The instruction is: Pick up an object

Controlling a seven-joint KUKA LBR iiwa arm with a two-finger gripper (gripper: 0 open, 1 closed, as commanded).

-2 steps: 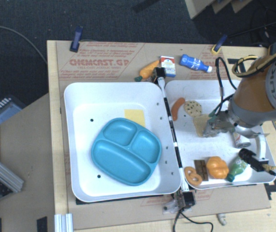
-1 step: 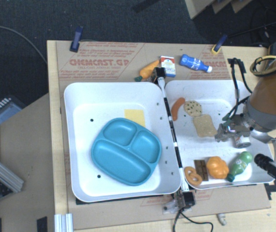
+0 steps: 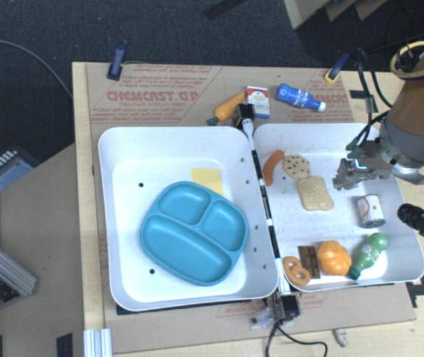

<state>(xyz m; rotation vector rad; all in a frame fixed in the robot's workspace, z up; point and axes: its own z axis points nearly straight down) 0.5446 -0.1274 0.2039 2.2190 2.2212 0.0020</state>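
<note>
Gripper [image 3: 355, 171] low over right bin [image 3: 413, 270], finger state I cannot tell, seemingly empty, just right of toast slice [image 3: 315, 194], can [image 3: 370, 211] nearby

Dark carpet floor [image 3: 41, 21] surrounds the cardboard-topped bench [image 3: 160, 91]; a yellow-tipped cable [image 3: 26, 50] lies left of the bench.

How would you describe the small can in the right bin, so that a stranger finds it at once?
Look at the right bin, on its far right side, just below the gripper. There lies a small can on its side, white with a red band. Its neighbours, the beige bread slice and green bottle, are not cylinders.
</note>
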